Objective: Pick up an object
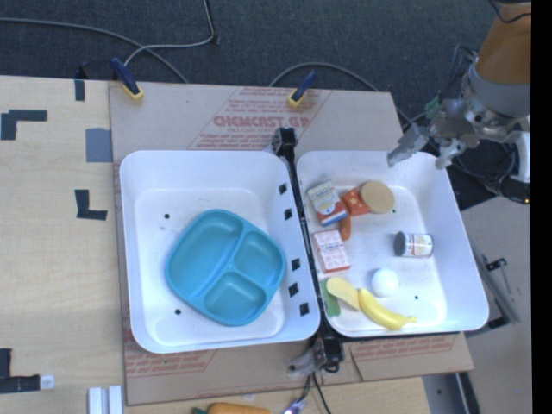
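Note:
My gripper point(424, 151) hangs over the far right rim of the right bin point(448, 198), open, with nothing between its fingers. In that bin lie a small carton point(323, 198), a red item point(352, 205), a tan round bun point(377, 197), a red-and-white packet point(330, 251), a small can point(414, 245) on its side, a white egg point(385, 281), a banana point(382, 310) and a pale green piece point(341, 291). The bun and red item are the nearest things to the gripper, down and to its left.
The left bin point(142, 188) holds a blue divided plate point(227, 266). Black clips line the seam between the bins. Yellow-blue clamps point(128, 78) point(301, 91) pin the cardboard sheet at the back. An orange object point(233, 408) lies at the front edge.

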Action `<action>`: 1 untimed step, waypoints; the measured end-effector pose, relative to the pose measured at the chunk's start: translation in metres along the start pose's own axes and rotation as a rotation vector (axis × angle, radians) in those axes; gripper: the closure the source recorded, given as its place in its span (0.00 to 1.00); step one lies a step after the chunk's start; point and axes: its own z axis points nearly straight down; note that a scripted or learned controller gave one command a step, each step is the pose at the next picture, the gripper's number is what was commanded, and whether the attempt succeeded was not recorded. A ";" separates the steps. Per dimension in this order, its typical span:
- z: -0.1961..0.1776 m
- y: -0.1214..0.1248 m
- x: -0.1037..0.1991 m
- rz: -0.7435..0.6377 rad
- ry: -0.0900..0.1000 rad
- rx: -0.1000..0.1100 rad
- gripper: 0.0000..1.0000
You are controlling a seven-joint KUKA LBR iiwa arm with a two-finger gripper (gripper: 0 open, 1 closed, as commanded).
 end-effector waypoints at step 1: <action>0.118 0.010 0.056 -0.001 0.002 0.004 0.00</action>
